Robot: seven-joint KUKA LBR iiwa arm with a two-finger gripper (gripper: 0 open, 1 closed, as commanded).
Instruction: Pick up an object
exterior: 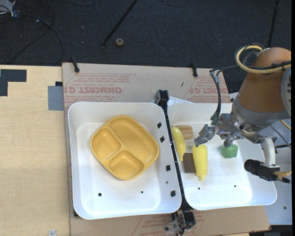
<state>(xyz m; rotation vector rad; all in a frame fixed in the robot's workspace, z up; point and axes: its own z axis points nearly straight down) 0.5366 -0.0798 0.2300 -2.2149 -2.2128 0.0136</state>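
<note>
My gripper hangs over the right bin, in its upper middle part. Its fingers stand apart and open with nothing between them. One fingertip is just above the top of a yellow corn cob. The other fingertip sits right over a small green object. A yellow banana lies along the bin's left wall. Beside it are a tan block and a dark brown block.
The left bin holds a yellow divided plate. A black divider runs between the two bins. The arm's orange band and grey wrist cover the right bin's upper right corner.
</note>
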